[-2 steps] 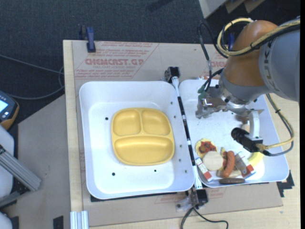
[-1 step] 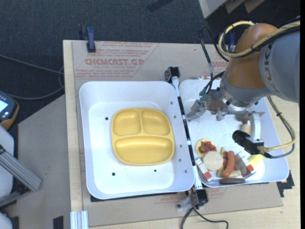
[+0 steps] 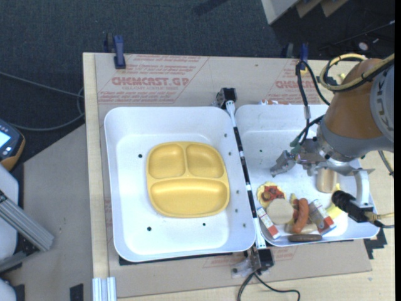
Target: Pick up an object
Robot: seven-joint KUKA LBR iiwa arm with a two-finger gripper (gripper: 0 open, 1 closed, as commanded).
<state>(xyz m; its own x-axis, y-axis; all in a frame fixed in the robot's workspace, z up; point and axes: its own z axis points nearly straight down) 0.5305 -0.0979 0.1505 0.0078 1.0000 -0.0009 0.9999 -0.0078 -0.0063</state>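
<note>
Small toy foods lie clustered in the near part of the right bin (image 3: 263, 127). Among them are a red and yellow pizza slice (image 3: 270, 193), a round beige piece (image 3: 282, 211), an orange-red sausage (image 3: 302, 210), a dark brown sausage (image 3: 305, 237) and a yellow piece (image 3: 339, 213). My gripper (image 3: 283, 163) hangs low over the middle of this bin, pointing left, just beyond the pile and apart from the pizza slice. I see nothing held in it. The wrist hides the bin's right side.
The left bin (image 3: 122, 168) holds a yellow plate with three compartments (image 3: 187, 179). A black cable and connector (image 3: 351, 207) hang over the right bin's near right corner. Blue clamps (image 3: 117, 47) sit at the bench's far edge.
</note>
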